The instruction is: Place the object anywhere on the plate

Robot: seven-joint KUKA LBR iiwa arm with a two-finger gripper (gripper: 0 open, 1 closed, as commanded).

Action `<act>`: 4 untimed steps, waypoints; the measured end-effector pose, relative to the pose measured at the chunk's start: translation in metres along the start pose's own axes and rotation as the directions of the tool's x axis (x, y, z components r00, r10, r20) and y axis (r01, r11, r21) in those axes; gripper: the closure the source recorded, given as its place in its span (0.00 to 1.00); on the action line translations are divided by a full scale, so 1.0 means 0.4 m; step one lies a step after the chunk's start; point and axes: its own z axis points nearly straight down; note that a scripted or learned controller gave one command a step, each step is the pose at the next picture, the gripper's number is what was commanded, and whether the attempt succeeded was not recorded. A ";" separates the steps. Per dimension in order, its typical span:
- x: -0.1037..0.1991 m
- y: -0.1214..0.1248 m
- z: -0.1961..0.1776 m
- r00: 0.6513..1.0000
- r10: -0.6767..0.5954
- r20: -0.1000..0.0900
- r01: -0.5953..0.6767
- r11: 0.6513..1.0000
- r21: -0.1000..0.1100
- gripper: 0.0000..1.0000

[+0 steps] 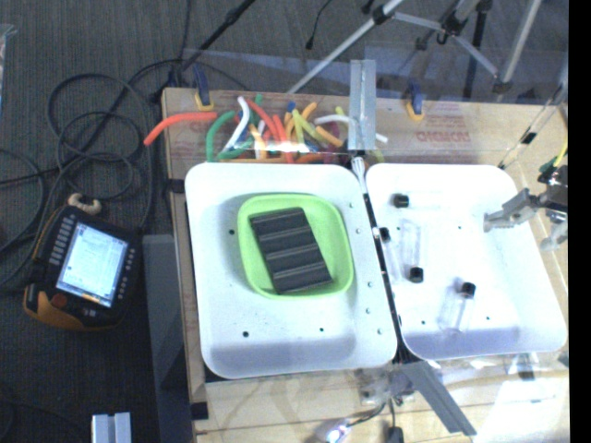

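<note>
Gripper (523, 209) at right bin's (480, 340) edge, finger state indiscernible; dark ribbed block (291, 250), apparently, lies on green plate (254, 218) far to its left.

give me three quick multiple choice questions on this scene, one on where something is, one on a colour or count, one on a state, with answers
1. Where is the plate?
A. in the left bin
B. in the right bin
C. on the floor by the pendant

2. What colour is the plate?
A. red
B. green
C. blue

3. What is the state of the dark ridged block?
A. hanging from the arm
B. lying in the right bin
C. lying on the plate

Answers:
1. A, the plate sits inside the left bin.
2. B, its rim shows bright green around the block.
3. C, the block lies flat within the plate's rim, while the gripper is off at the right bin, far from it.
</note>
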 end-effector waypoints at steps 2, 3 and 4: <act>0.038 0.083 0.108 0.996 0.085 -0.001 -0.085 0.996 0.001 0.00; 0.014 -0.003 -0.182 0.998 0.065 0.002 -0.065 0.998 -0.002 0.00; 0.009 -0.004 0.153 0.994 0.106 -0.001 -0.106 0.994 0.003 0.00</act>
